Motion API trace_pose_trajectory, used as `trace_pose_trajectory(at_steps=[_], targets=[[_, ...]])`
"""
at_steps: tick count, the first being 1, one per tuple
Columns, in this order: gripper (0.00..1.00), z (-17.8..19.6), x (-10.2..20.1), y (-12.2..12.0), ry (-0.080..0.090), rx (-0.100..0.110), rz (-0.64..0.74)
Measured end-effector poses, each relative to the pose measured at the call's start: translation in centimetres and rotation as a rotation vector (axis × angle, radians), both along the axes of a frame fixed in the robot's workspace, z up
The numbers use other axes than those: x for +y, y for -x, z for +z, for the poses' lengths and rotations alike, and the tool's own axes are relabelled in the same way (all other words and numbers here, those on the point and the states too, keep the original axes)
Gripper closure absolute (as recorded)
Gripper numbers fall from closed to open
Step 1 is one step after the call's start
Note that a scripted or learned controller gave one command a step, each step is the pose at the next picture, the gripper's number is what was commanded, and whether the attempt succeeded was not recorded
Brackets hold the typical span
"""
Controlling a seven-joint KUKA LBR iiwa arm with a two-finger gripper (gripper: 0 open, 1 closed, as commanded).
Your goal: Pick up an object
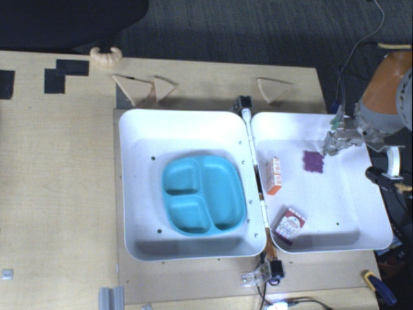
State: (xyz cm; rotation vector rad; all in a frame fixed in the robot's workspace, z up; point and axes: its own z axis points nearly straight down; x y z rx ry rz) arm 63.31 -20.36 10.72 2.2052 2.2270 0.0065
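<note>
I read the purple scrap [313, 162] under my gripper [333, 144] as limp and light; pinch its middle; finger state I cannot tell.

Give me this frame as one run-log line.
gripper: over right bin, holding nothing seen | purple piece: beside gripper | orange box, red packet: right bin | blue tray: left bin

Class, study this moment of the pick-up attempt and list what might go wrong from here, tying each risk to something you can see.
1. The tool hangs near the purple object, which looks small and flat; a grasp may slip off it.
2. The orange-and-white carton lies close to the divider between the bins, leaving little room beside it.
3. The red packet sits low against the right bin's wall, so a descent there may strike the wall.
</note>
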Motion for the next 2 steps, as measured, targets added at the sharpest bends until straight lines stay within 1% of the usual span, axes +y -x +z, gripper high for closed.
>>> trace_pose_trajectory(at_steps=[1,2], targets=[[1.0,3.6,-0.2,-3.7,-0.001,0.002,-0.004],[1.0,7.5,-0.2,-3.7,-0.001,0.001,-0.004]])
